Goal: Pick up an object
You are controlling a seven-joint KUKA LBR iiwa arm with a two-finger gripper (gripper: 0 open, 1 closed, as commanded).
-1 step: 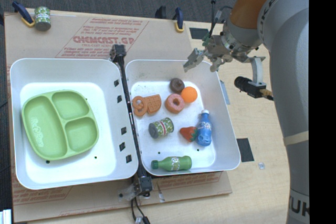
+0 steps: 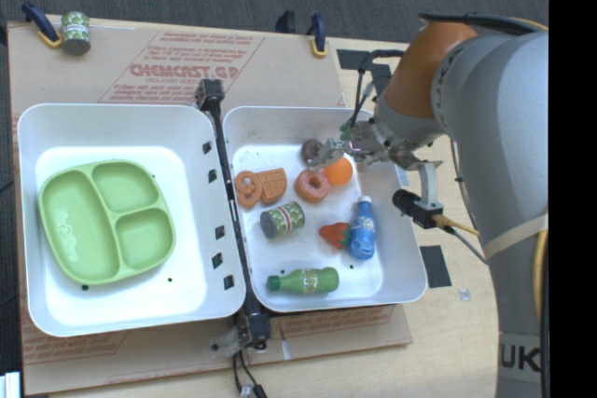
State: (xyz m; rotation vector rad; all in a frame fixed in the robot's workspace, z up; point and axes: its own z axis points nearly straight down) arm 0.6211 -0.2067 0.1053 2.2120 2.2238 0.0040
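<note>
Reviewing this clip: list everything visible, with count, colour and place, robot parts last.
Bins: 2, white, side by side on the bench.
Divided plate: 1, light green, left bin.
Bottle: 1, green, right bin, front.
Blue bottle: 1, right bin, right side.
Can: 1, green, right bin, centre.
Donut: 1, pink-brown, right bin.
Orange ball: 1, right bin, by the gripper.
Small can: 1, green, bench's far left corner.
Clamps: 2, blue, bench's far edge.
Gripper: 1, right bin's far side.
Arm: 1, grey with orange band, right.
</note>
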